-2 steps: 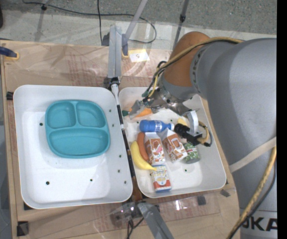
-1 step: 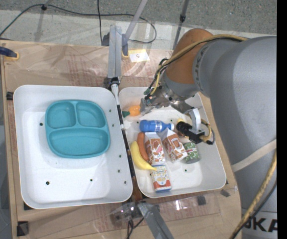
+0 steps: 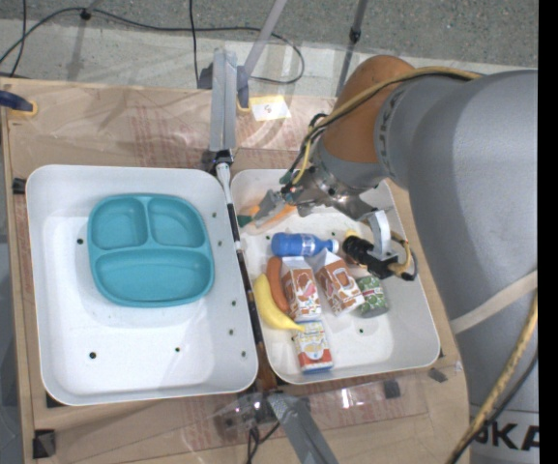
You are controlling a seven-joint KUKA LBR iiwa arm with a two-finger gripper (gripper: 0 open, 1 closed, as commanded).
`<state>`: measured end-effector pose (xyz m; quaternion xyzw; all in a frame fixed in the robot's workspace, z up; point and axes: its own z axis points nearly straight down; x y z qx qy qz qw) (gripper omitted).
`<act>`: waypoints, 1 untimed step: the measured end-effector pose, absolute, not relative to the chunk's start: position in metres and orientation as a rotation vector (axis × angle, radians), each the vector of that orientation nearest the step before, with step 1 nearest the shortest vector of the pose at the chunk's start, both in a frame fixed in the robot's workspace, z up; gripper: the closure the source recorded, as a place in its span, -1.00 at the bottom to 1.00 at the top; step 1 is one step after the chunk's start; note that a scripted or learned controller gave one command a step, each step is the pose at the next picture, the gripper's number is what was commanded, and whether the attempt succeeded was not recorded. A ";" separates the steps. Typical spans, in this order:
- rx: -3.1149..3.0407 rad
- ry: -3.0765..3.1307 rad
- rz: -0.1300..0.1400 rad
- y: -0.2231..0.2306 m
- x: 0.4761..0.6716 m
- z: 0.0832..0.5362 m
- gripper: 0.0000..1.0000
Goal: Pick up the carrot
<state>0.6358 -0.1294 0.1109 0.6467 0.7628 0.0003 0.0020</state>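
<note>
My claw (image 3: 277, 201) is down low in the white bin on the right side of the view (image 3: 424, 341). It is at the top corner of that bin, close to the wall next to the other bin. My big grey arm (image 3: 453, 182) comes in from the right and covers the far side of this bin.

The carrot (image 3: 277, 218) lies in that same top corner. It is long and orange and lies slanted on the bin floor. It is right under my claw, and its ends stick out on both sides of the tip. It looks like they touch, but I cannot tell for sure. I also cannot tell if my claw is wide or narrow, or if it has hold of the carrot.

A blue bottle (image 3: 303, 246) lies on its side just below the carrot. Lower down, a yellow banana (image 3: 274, 312) lies along the wall next to the other bin. Two little drink boxes (image 3: 301, 293) lie side by side near the middle, beside the banana. A third little box (image 3: 313, 348) lies near the bottom edge. A green pack (image 3: 375, 301) lies to the right of the two boxes.

The other white bin (image 3: 56, 356) holds a teal plate (image 3: 151, 249) with three parts. The plate sits near that bin's top edge.
</note>
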 end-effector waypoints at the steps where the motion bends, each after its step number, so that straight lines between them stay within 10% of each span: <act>1: 1.684 2.647 -0.001 -0.168 0.648 0.088 -1.00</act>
